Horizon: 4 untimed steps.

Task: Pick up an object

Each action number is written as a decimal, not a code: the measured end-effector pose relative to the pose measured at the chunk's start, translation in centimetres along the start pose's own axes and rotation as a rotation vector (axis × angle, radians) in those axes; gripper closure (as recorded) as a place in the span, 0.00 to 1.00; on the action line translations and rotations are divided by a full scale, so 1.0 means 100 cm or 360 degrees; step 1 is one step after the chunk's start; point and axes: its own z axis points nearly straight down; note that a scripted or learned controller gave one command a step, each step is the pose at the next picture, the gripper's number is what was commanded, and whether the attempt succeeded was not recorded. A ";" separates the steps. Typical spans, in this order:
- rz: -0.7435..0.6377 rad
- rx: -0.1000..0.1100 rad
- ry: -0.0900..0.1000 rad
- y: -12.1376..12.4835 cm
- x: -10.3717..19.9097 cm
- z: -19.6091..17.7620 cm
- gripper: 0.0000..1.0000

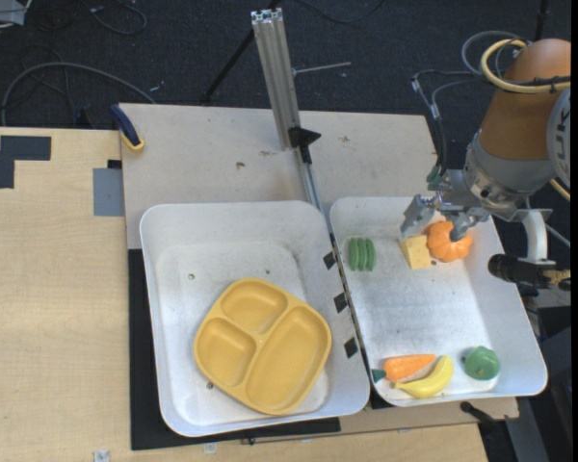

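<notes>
You had the grey arm's two-finger gripper (441, 218) low over the far end of the right-hand shallow white bin (520, 349), right above a small round orange fruit-shaped toy (450, 243). Its fingers looked spread, one out toward the left and one down against the top of the orange toy, but you could not call that a hold: the toy seemed to rest on the bin floor, not between the fingers. My reading is that the claw was open and set for a grab at this piece.

A pale yellow cheese-like block (417, 253) lay touching the orange toy on its left, which could have crowded a closing finger. A ribbed green pod-shaped toy (362, 254) sat apart, near the wall between the bins. At the near end, a plastic orange carrot (407, 366), a yellow banana toy (430, 381) and a round green toy (481, 362) were bunched by the rim, well away from the arm.

The left-hand white bin (164, 258) carried a yellow three-compartment plastic plate (262, 345), tilted in plan, with nothing in its wells.

Both bins stood on a scuffed off-white board (212, 152), with a light wood panel (48, 296) to the left, an aluminium post (276, 75) rising behind, and dark carpet with loose cables (67, 75) beyond.
</notes>
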 end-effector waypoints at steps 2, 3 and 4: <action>-0.0002 -0.0010 -0.0001 0.001 0.002 0.057 0.00; -0.0002 -0.0010 0.0000 -0.007 0.008 0.117 0.00; 0.0000 -0.0026 -0.0003 -0.005 0.007 0.131 0.00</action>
